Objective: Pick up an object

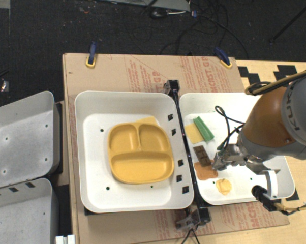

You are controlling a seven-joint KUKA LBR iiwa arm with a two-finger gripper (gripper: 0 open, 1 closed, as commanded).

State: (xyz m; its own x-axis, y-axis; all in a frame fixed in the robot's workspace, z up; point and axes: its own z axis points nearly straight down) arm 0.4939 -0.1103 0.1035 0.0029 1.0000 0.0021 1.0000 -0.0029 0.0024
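Grey arm (300,116) with orange band (267,118), black cables (226,121).

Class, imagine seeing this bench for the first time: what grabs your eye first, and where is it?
The yellow divided tray dominates the left bin. Next comes the grey and orange arm reaching in from the right, its gripper low over the right bin, close to a green block, a brown piece and a small yellow piece.
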